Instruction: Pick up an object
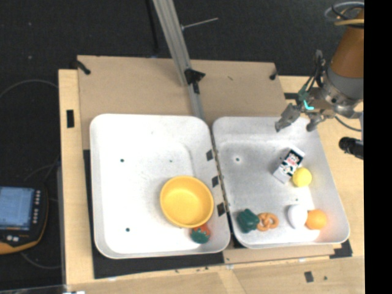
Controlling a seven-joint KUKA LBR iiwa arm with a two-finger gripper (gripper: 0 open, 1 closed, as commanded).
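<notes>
Objects for picking lie mostly in the right bin, gathered toward its right and front. A small white box with dark print sits tilted in the right half of that bin, and a yellow ball touches its lower right corner. Along the front edge, from left to right, lie a dark green block, a brown pretzel-shaped piece just beside it, a white rounded lump, and an orange ball touching the lump. The left bin holds a yellow bowl, upright, near its front right corner. A small green and red thing sits against the bowl's front rim, partly hidden.

The gripper hangs above the back right corner of the right bin, well apart from all the objects. Its two fingers are spread wide, pointing down and toward the bin, and nothing lies between them. The arm with its orange band rises behind it at the right. A grey metal pole slants from the top down to the gap between the bins.
</notes>
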